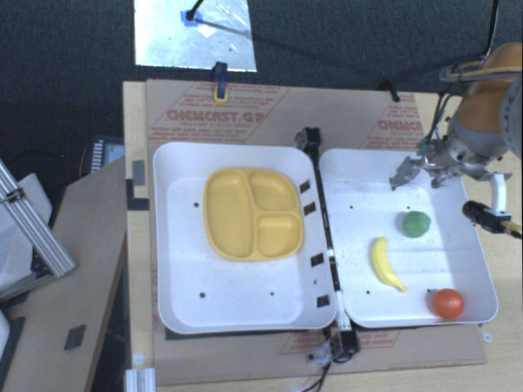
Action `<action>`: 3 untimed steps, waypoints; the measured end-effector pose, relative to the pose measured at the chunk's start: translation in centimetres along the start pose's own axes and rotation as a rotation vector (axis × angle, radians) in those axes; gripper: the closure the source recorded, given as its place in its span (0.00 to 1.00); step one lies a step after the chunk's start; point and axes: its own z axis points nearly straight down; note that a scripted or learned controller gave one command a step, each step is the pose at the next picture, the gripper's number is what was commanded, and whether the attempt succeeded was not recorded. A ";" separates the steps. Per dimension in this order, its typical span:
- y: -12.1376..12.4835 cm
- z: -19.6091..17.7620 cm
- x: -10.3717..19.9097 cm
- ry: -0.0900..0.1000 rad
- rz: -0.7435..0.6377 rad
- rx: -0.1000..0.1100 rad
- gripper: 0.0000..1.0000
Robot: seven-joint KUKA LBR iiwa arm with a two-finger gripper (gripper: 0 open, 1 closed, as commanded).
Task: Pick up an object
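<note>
A miss is the main risk: the arm (490, 96) is held over the right bin's (359, 166) far corner, and the round green object (416, 224) could be nudged away. The jaws (425, 172) appear spread apart and empty, though blurred. The green object lies near, below them; banana (386, 264) and orange ball (447, 303) farther.

The bins (180, 300) look like smooth white plastic. The yellow plate (252, 214) is matt plastic. At upper left, a shiny metal sheet (194, 23) lies on dark cloth.
</note>
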 end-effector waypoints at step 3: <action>-0.2 -1.1 0.0 -0.001 0.001 -0.007 1.00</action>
